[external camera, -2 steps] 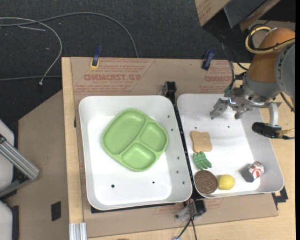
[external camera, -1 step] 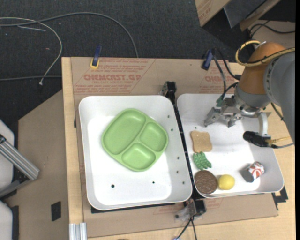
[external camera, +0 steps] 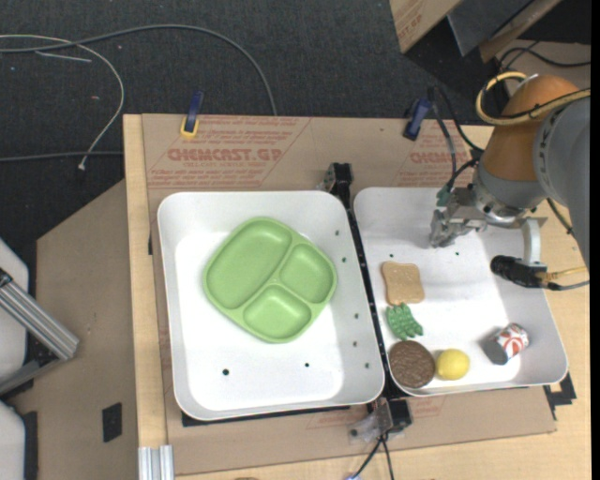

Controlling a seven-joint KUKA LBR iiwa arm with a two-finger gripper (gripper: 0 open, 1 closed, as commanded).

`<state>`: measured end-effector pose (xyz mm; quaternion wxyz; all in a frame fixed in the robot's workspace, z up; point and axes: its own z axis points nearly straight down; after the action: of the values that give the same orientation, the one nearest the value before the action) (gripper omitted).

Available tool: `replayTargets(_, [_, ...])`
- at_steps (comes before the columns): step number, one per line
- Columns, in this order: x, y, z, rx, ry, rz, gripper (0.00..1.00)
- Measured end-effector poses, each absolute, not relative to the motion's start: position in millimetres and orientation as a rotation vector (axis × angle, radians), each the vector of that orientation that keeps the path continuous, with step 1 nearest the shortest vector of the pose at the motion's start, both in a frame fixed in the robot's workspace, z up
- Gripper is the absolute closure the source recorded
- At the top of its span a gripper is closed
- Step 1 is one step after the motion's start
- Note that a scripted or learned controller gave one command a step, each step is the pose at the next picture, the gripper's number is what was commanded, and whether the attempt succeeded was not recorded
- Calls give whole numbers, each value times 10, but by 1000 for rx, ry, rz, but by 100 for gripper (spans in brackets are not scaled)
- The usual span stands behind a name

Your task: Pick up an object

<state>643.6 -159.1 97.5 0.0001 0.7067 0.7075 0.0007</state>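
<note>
**Arm over the right bin, food toys along its near side**

The bench is a sheet of brown cardboard printed with red lettering, pinned at its far edge by 2 blue clamps. It stands on dark carpet crossed by thin grey cables. A cardboard box sits at the top of the view, and a metal rail cuts in at the left.

2 white bins lie side by side. The left bin holds a green 3-compartment plate, turned at a slant near the middle. The right bin carries 5 small things along its near and left side: a tan slice of toast, a green leafy piece just below it, a brown round patty in the near-left corner, a yellow lemon just beside the patty, and a red, white and grey can further right.

The gripper hangs over the far part of the right bin, well apart from the toys, below the arm's orange band. Nothing sits between its jaws; how far they are parted I cannot tell.
</note>
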Motion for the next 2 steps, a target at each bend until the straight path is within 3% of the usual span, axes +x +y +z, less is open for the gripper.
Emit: replayTargets(2, [6581, -1634, 2004, 2215, 2219, 5, 100])
